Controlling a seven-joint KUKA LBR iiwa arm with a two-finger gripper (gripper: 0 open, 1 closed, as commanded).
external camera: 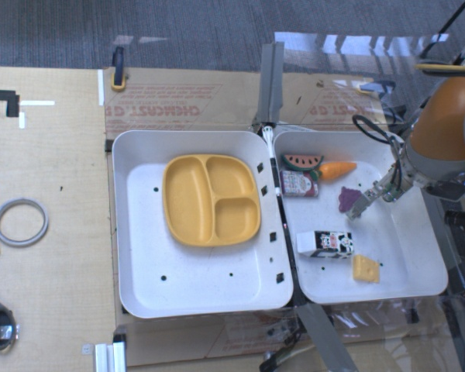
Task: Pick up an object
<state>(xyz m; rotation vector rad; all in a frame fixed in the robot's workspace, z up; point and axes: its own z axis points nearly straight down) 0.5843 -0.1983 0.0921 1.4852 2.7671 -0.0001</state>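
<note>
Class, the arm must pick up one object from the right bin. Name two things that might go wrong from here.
The gripper hangs beside the small purple toy, which may get nudged aside instead of grasped. The orange toy carrot, watermelon slice and pink-labelled packet lie packed together, so one may drag another.

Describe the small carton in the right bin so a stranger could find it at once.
Start at the right white bin, the one the arm reaches into. Near its front left lies the milk carton, on its side, left of the yellow cheese wedge. Alone among its colourful neighbours it is a white box with black cow patches.
</note>
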